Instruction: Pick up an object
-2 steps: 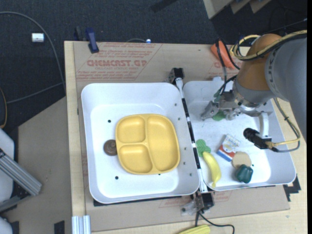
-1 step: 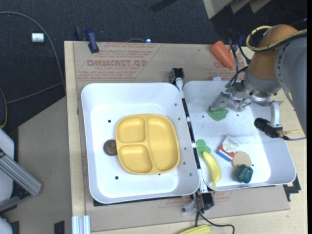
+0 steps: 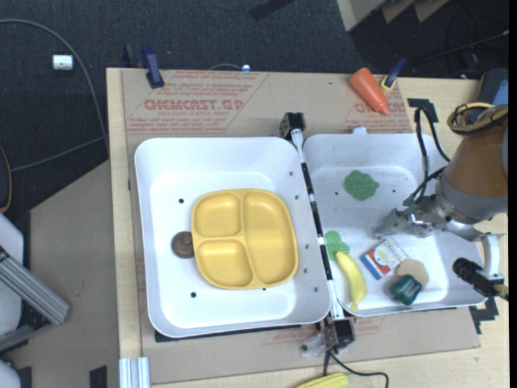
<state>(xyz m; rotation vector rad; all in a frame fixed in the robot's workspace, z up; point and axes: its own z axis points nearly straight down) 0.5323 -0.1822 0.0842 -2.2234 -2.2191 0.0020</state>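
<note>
Pincer low inside right bin, fingers pointing left; whether spread or closed cannot tell, nothing seen between them. Just below pincer: small white-red-blue card. Further below: tan round piece touching dark green block. Below-left: yellow banana, with light green piece at its upper end. Above-left: green leafy piece. Far left: left bin holding yellow divided plate, brown disc beside it. Orange carrot on counter, well above.
</note>
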